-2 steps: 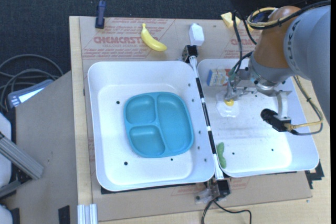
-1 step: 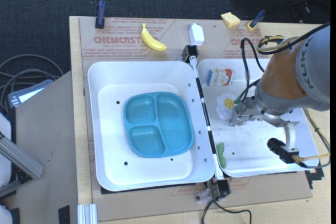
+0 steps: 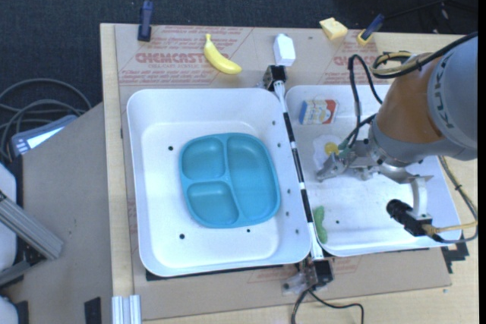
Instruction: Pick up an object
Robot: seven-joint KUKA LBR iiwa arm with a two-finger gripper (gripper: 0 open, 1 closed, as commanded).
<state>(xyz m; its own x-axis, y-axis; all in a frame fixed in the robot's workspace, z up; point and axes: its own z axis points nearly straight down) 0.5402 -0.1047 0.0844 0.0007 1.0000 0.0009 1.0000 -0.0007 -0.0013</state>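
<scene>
- The tabletop [image 3: 190, 61] carries two shallow white bins side by side; stray items, a banana [image 3: 221, 58] and a yellow block [image 3: 332, 28], lie outside the bins along its far edge, out of the working area.
- The arm [image 3: 425, 106] reaches in from the right, its orange band over the right bin [image 3: 364, 228], bent low so the wrist sits just above that bin's floor.
- The left bin [image 3: 152, 163] holds a blue divided plate [image 3: 228, 178], lying flat near its middle, well apart from the arm.
- The right bin holds the likely candidates for picking: a small white, blue and red package [image 3: 317, 111] near the far wall, a green object [image 3: 320, 222] against the near-left wall, and a small yellow piece [image 3: 331, 149] just beside the pincer.
- The pincer [image 3: 328, 167] points left, low over the right bin's floor close to the yellow piece, which suggests that piece is its target.
- Whether its fingers are spread or closed cannot be told at this angle; nothing is visibly held.
</scene>
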